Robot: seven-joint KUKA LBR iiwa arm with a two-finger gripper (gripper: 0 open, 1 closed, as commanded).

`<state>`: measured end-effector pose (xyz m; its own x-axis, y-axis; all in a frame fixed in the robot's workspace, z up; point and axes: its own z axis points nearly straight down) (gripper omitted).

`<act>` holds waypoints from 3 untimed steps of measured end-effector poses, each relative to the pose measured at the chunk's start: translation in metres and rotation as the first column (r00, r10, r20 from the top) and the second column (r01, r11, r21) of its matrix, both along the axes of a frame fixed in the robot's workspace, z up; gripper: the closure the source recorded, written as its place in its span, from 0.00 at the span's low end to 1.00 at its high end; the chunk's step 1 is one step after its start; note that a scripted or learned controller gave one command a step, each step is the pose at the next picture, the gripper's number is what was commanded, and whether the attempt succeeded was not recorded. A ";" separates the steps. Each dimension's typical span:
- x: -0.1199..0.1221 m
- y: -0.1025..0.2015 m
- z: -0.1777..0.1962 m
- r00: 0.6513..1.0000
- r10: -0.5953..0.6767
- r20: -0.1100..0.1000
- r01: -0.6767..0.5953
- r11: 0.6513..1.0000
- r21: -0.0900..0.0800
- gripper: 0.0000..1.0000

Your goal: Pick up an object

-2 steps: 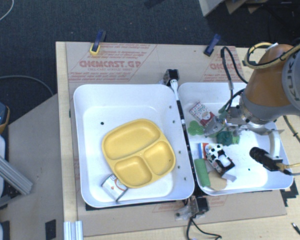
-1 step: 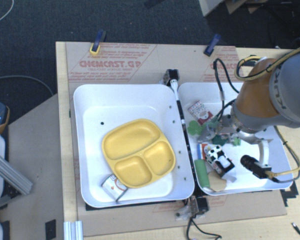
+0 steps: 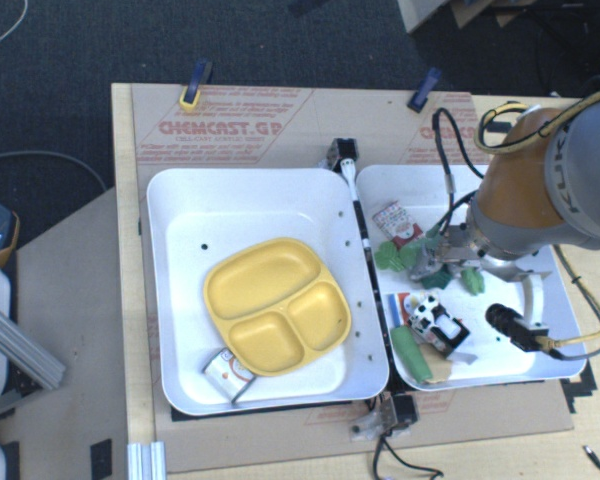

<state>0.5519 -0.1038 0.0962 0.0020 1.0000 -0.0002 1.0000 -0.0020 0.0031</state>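
The landmark here is the small black-and-white toy cow (image 3: 427,315), which lies in the lower half of the shallow white right-hand bin (image 3: 565,366). The two-finger gripper (image 3: 443,259) on the grey and orange arm (image 3: 525,193) sits just up-frame of the cow, low over the bin floor. Its tip is lost among the clutter, so I cannot tell whether it is open or closed, and nothing can be seen held in it.

A bunch of green plastic leafy pieces (image 3: 394,258) lies up-frame and slightly left of the cow, right beside the gripper. This is the loose thing closest to the gripper. A single green plastic scrap (image 3: 473,281) lies up-frame and right of the cow. A small white packet with red print (image 3: 397,219) lies farther up-frame than the green bunch.

A long green pod-shaped toy (image 3: 405,347) lies just down-frame and left of the cow, with a tan flat piece (image 3: 437,370) below it. A card with blue and red stripes (image 3: 399,306) touches the cow's left side.

Well to the left of the cow, in the white left-hand bin (image 3: 175,208), lies a yellow plastic plate with three compartments (image 3: 277,305). A small white carton (image 3: 227,373) sits at the plate's lower left edge.
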 end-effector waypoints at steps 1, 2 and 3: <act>-0.008 -0.006 0.054 1.000 0.000 0.003 0.000 1.000 -0.002 1.00; -0.008 -0.007 0.118 1.000 0.003 0.005 -0.003 1.000 -0.002 1.00; -0.007 -0.007 0.129 1.000 0.003 0.001 -0.003 1.000 -0.001 1.00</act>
